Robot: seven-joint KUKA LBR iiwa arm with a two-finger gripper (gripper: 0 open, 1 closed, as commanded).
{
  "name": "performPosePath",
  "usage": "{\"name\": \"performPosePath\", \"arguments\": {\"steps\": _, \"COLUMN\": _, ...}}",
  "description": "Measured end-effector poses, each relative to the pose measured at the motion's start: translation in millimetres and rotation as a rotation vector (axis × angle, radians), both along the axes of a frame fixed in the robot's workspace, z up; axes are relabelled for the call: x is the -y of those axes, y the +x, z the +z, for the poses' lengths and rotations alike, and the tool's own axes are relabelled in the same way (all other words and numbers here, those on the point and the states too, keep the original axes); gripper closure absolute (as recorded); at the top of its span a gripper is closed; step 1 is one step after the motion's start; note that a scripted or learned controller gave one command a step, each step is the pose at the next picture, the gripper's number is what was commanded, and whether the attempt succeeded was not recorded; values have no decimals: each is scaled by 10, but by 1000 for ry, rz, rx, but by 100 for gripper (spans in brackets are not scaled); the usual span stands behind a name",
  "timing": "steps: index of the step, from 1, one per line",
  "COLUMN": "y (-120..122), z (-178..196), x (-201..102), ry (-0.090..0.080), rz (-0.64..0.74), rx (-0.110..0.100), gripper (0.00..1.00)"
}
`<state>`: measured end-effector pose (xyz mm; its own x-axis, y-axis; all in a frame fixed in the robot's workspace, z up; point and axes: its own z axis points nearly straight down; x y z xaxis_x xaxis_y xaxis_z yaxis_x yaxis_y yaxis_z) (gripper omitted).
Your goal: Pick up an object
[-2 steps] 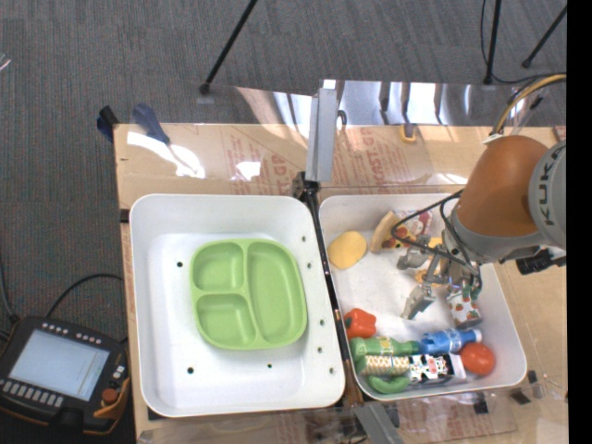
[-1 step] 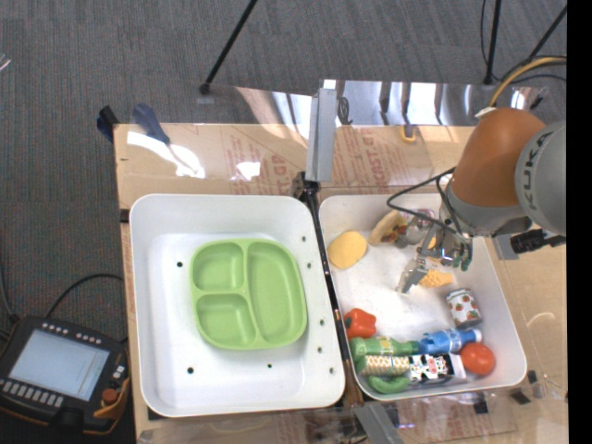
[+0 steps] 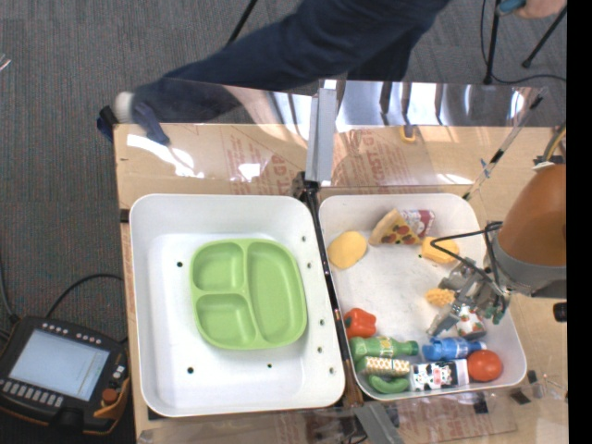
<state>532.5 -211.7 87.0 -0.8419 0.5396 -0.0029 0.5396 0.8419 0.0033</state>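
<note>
The right bin point(image 3: 400, 285) holds several toy foods. Among them are a yellow lemon-like piece point(image 3: 348, 249), a pizza slice point(image 3: 396, 230), a red and white can point(image 3: 422, 220), a corn piece point(image 3: 439, 296), a red pepper point(image 3: 360, 322), a green bottle point(image 3: 383, 347), a blue bottle point(image 3: 452, 350), a red tomato point(image 3: 485, 365) and a black and white carton point(image 3: 437, 376). My gripper point(image 3: 460, 314) hangs low over the right side of this bin, just right of the corn and above the blue bottle. I see nothing clearly held in it.
The left bin point(image 3: 157, 248) bears a green divided plate point(image 3: 248, 293). A person in dark clothes point(image 3: 305, 35) leans over behind the bench. A teach pendant point(image 3: 60, 368) lies on the floor at lower left. The arm's orange band point(image 3: 546, 220) rises at the right edge.
</note>
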Motion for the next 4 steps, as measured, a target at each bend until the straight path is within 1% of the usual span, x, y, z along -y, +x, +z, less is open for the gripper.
{"name": "performPosePath", "arguments": {"steps": 1, "y": -219, "z": 67, "x": -144, "ry": -9, "rz": 26, "rx": 28, "gripper": 0}}
{"name": "performPosePath", "arguments": {"steps": 2, "y": 162, "z": -19, "x": -201, "ry": 2, "rz": 26, "rx": -7, "gripper": 0}}
{"name": "performPosePath", "arguments": {"steps": 3, "y": 120, "z": -26, "x": -853, "ry": 2, "rz": -154, "rx": -10, "gripper": 0}}
{"name": "performPosePath", "arguments": {"steps": 4, "y": 678, "z": -22, "x": -310, "ry": 0, "rz": -337, "rx": -8, "gripper": 0}}
